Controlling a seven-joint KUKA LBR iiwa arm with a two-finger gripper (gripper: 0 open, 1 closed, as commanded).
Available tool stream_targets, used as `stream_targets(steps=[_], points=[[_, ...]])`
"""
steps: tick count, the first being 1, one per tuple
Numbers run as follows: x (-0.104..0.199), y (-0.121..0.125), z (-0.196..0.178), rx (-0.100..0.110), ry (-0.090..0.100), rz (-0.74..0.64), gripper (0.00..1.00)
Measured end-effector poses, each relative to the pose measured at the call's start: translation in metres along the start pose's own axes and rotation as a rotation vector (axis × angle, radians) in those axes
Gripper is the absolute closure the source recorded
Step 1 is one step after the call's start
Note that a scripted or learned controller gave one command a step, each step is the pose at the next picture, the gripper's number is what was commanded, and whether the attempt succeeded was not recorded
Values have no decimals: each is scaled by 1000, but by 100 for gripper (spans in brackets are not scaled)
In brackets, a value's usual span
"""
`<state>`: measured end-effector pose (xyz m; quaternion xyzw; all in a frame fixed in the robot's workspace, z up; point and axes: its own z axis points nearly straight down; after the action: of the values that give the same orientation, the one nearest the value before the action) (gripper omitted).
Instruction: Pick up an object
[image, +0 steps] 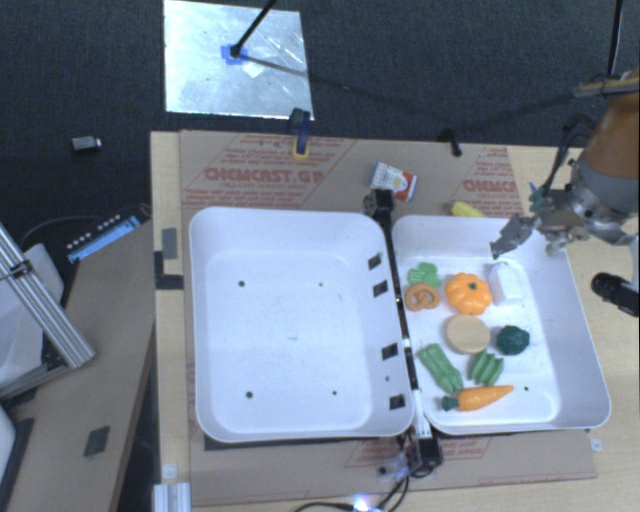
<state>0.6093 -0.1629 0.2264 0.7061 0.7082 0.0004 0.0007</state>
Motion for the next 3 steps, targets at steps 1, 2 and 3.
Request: stream_targets(steps=[1,2,3], points=[[16,-54,146,5,4,5,0],[15,-48,126,-11,0,1,100],[24,-45,142,0,1,-2,100]])
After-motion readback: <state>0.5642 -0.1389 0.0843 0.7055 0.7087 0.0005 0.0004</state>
